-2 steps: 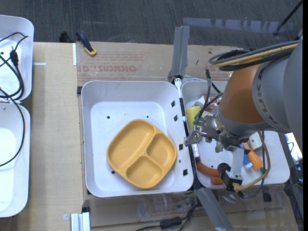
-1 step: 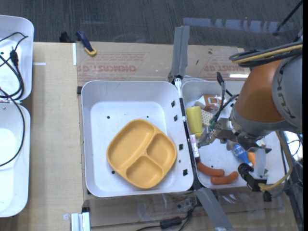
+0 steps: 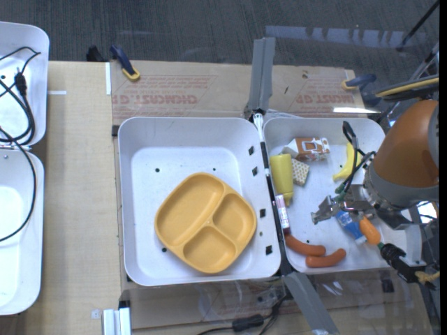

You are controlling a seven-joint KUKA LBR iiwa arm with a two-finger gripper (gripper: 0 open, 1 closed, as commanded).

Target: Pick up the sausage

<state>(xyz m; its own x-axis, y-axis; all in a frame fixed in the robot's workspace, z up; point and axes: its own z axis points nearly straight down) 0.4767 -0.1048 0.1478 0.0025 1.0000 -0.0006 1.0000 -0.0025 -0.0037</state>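
Sausage (image 3: 305,245) glossy, curved, red-orange, on smooth white bin (image 3: 318,183) floor; metallic pincer (image 3: 327,210) above, spread open, nothing held.

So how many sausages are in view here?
2, both at the near edge of the right bin: one sausage toward the divider, the other sausage just right of it.

arm (image 3: 412,152): enters from right, bent downward | claw (image 3: 327,210): low, pointing left

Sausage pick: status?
Gripper low in the right white bin, nothing visibly held. Two reddish-orange sausages lie at the bin's near edge, apart from the gripper. Blue and orange toy pieces sit beside it.
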